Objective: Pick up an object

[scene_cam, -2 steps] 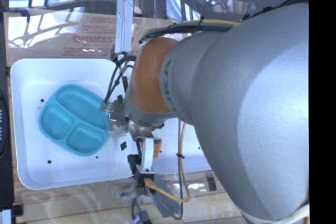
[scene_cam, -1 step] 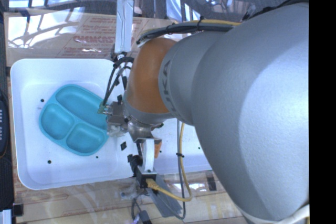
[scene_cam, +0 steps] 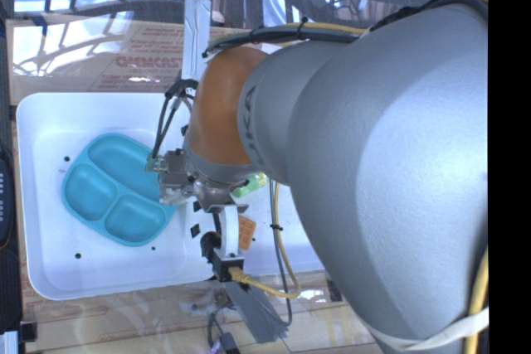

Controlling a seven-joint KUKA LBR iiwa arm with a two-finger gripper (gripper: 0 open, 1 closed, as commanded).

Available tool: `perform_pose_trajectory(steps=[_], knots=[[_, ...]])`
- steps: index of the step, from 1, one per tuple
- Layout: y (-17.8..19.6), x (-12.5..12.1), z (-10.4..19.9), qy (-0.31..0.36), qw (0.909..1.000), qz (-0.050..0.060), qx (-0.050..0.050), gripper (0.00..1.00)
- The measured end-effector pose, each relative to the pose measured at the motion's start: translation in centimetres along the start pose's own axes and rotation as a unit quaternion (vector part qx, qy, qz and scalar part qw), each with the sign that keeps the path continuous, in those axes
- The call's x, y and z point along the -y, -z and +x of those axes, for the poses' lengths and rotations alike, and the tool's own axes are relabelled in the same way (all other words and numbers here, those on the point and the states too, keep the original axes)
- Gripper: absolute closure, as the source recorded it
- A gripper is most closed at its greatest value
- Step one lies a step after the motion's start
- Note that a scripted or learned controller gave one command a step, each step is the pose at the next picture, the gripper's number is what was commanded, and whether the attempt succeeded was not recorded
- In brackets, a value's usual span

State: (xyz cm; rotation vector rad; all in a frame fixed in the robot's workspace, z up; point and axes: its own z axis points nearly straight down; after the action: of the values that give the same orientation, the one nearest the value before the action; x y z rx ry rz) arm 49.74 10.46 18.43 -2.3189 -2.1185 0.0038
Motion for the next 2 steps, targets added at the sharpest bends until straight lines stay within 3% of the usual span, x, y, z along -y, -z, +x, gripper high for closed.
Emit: perform_pose_trajectory(steps=[1, 2], knots=[[0.6, 2.0, -1.1, 0.049, 0.9988, 0.003, 0.0, 1.0], [0.5, 2.3, 0.6, -0.034, 0.9994, 0.001, 0.0, 1.0]])
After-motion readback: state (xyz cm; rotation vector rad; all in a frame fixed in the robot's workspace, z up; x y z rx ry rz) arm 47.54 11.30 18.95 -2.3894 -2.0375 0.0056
